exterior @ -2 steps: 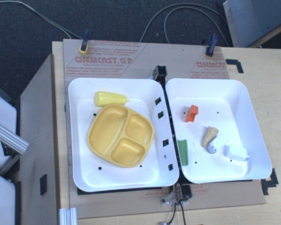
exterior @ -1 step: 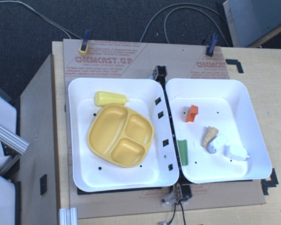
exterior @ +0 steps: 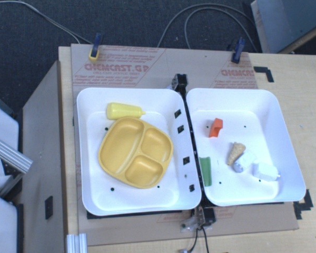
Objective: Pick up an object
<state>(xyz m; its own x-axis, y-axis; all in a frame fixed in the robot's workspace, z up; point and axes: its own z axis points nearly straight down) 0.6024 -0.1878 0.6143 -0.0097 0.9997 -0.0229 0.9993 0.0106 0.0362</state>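
Note:
The left bin (exterior: 89, 141) holds a yellow divided plate (exterior: 135, 152) and, just behind it, a yellow squeeze bottle (exterior: 124, 110) lying on its side. In the right bin (exterior: 284, 136) lie a small orange block (exterior: 216, 127), a green flat stick (exterior: 205, 171) near the left wall, a tan cone-shaped piece (exterior: 236, 153) with a small grey bit (exterior: 238, 167) at its tip, and a white object (exterior: 266, 171) at the front right.
Black clips (exterior: 181, 128) run along the seam between the two bins. Blue clamps (exterior: 96, 46) (exterior: 238, 49) hold the cardboard sheet at the back. Cables (exterior: 200, 15) loop over the dark floor behind the bench.

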